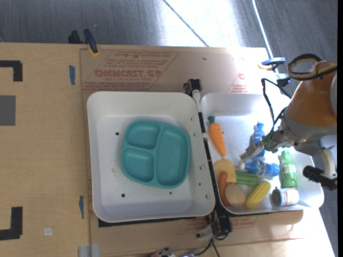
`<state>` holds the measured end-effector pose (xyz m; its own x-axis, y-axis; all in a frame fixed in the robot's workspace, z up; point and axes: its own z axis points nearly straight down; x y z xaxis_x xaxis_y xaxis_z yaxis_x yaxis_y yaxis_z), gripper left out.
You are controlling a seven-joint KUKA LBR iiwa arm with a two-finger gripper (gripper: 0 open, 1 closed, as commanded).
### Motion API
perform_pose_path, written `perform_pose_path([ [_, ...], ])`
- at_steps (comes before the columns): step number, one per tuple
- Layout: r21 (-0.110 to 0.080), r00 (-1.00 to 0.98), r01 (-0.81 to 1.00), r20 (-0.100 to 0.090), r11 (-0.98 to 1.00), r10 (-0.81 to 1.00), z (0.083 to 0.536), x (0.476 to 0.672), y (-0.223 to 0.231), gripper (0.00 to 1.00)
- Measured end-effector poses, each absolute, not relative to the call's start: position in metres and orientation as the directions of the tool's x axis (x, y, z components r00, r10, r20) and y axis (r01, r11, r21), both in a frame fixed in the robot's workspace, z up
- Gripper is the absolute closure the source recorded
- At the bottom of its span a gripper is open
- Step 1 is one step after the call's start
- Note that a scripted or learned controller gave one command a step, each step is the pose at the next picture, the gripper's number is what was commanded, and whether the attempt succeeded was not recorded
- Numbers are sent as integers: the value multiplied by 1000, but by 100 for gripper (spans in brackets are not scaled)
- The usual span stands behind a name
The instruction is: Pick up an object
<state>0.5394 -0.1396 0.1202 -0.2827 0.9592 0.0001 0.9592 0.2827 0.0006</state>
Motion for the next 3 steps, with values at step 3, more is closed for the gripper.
perform_pose_path([
  [3,3,-479,878,-1,479,878,185,587,-9,0],
])
